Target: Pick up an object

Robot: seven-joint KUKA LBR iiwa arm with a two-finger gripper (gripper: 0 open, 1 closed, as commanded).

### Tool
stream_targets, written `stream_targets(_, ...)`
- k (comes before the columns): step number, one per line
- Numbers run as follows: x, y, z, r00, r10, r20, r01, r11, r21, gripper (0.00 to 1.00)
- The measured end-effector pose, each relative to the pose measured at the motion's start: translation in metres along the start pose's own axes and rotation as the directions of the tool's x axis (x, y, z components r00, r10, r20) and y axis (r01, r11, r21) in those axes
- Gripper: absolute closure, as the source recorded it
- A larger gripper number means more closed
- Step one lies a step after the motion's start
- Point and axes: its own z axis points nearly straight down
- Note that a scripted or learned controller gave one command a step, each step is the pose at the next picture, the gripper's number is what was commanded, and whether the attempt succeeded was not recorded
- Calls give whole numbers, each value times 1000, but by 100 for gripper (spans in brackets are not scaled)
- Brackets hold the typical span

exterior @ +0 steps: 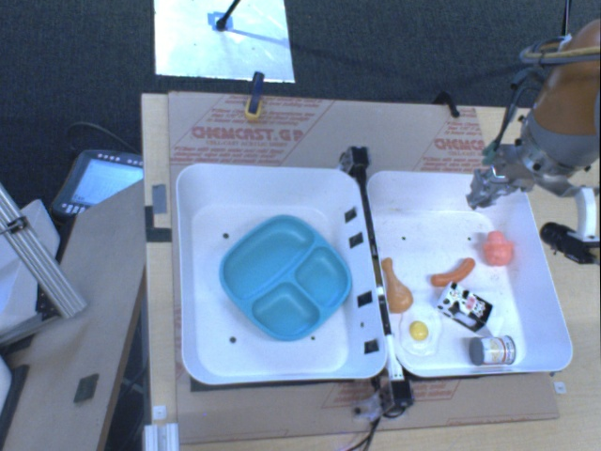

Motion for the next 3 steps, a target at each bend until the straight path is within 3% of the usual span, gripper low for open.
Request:
stream_targets(1, -6, 11, -52, 1000, -1, 0, 1, 1000, 0, 100)
stream_targets(3, 102, 26, -20, 1000, -6, -5, 6, 1000, 7, 100)
